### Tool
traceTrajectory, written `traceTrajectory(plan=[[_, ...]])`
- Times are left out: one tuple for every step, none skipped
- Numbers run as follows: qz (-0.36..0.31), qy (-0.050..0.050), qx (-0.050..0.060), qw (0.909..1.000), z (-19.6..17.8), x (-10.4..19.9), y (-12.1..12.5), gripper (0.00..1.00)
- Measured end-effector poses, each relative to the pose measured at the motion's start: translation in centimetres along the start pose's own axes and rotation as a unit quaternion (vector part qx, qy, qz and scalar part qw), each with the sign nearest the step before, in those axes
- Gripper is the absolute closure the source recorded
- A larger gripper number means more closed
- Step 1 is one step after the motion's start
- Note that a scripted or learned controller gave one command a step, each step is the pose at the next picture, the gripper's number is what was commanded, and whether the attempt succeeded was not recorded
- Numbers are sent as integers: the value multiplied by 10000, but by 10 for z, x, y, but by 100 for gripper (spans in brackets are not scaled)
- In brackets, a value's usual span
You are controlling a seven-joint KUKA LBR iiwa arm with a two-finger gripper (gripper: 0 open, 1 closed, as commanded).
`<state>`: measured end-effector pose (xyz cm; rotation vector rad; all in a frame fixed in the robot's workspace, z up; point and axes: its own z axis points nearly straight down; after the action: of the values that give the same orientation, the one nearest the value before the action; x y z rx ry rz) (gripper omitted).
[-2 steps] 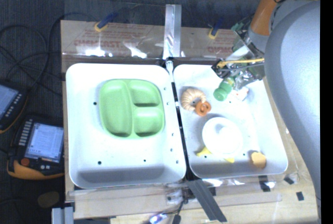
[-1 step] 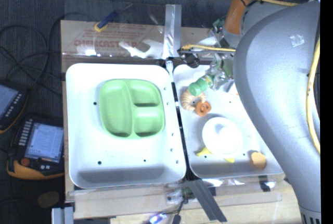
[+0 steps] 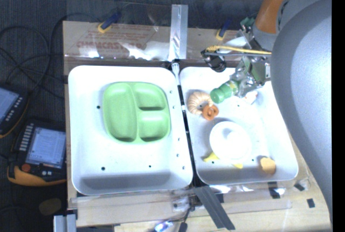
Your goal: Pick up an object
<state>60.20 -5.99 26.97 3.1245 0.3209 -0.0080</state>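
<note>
From above, the gripper sat low in the right bin, close to its far wall, with the big grey arm swelling across that side of the picture. A small green object lay right at its tip, pointing away from it toward the middle divider; whether the metal fingers were actually closed around it, merely touching it, or standing apart, I could not tell. Just beyond the green piece, farther from the hand, sat a tan spiral-shaped item and a small orange thing, touching each other. Nearer the front of the bin from the hand rested a white round dish, with a yellow scrap and an orange lump past it. Across the divider, well away, a green divided tray lay in the left bin. Nothing looked lifted, so I judged the pick not yet secured. The arm hid the bin's right edge.
</note>
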Motion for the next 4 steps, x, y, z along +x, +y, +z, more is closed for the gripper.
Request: traceTrajectory(plan=[[1, -10, -1, 10000, 57, -27, -21, 100], [-338, -7, -7, 9994, 70, -14, 0, 100], [-14, -4, 7, 10000, 18, -62, -63, 100], [-619, -6, -4, 9981, 28, -78, -49, 100]])
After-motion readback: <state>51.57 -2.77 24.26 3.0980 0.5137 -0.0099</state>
